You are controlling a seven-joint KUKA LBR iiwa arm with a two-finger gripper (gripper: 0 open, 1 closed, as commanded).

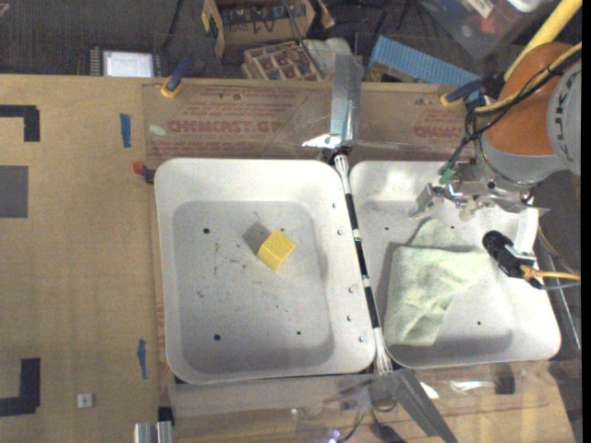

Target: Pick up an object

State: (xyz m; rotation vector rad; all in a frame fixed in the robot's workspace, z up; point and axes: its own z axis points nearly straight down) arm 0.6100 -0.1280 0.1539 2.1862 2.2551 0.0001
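Observation:
A small yellow cube [275, 249] lies near the middle of the left white bin [185, 340]. A pale green cloth [429, 284] is crumpled on the floor of the right white bin [536, 335]. My gripper [459, 193] hangs over the far part of the right bin, just beyond the cloth's upper corner. The grey wrist with its orange band [531, 100] reaches in from the right above it. The cube sits far to the gripper's left, across the divider between the bins.
A black fitting with a cable [503, 247] hangs from the arm over the right side of the cloth. A cardboard panel [240, 127] borders the bins at the back. Boxes and clutter [268, 26] stand behind the bench.

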